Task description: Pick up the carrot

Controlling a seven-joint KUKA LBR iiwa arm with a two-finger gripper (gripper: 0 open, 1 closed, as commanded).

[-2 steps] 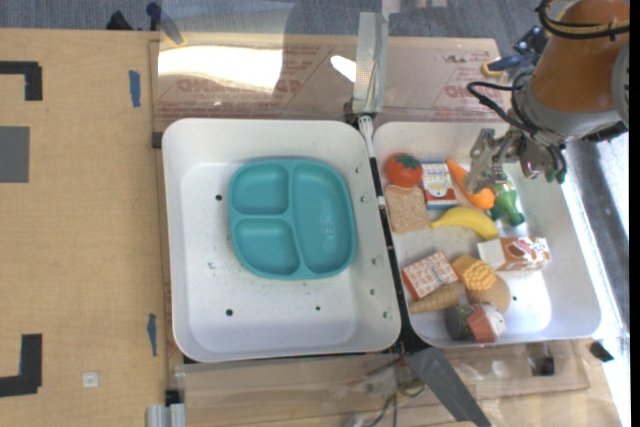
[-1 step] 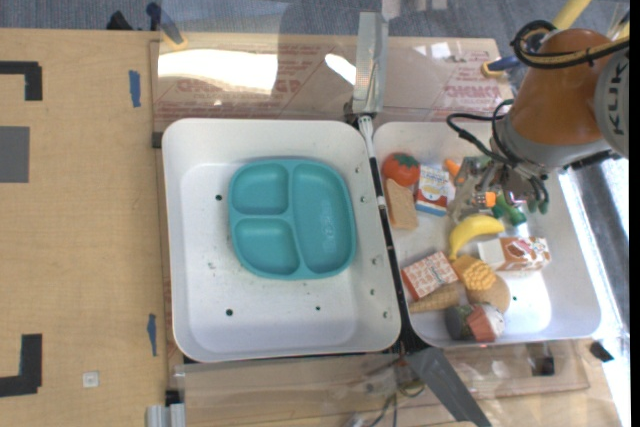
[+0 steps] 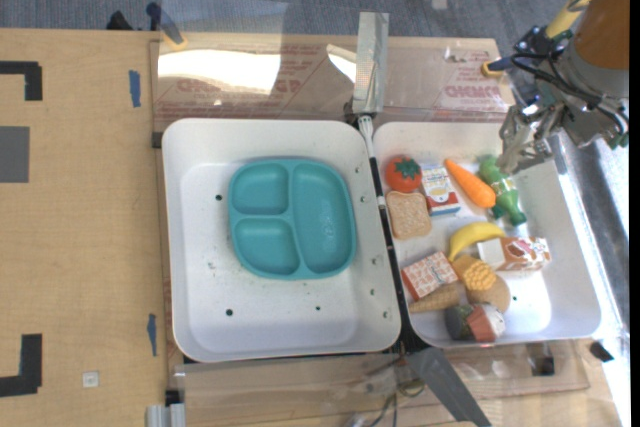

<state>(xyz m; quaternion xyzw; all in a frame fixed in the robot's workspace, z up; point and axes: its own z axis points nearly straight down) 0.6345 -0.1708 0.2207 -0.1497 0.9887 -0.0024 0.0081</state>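
Observation:
The carrot (image 3: 470,183) is an orange toy lying at a slant in the upper middle of the right bin (image 3: 575,300). A green leafy piece sits at its upper right end. My gripper (image 3: 522,143) hangs over the bin's upper right part, a short way right of and above the carrot. Nothing shows between its fingertips, and it looks apart from the carrot.
Around the carrot lie a red tomato (image 3: 404,173), a small carton (image 3: 440,190), a bread slice (image 3: 408,213), a banana (image 3: 475,237) and several other toy foods toward the bin's front. The left bin (image 3: 190,215) holds a teal divided plate (image 3: 293,217).

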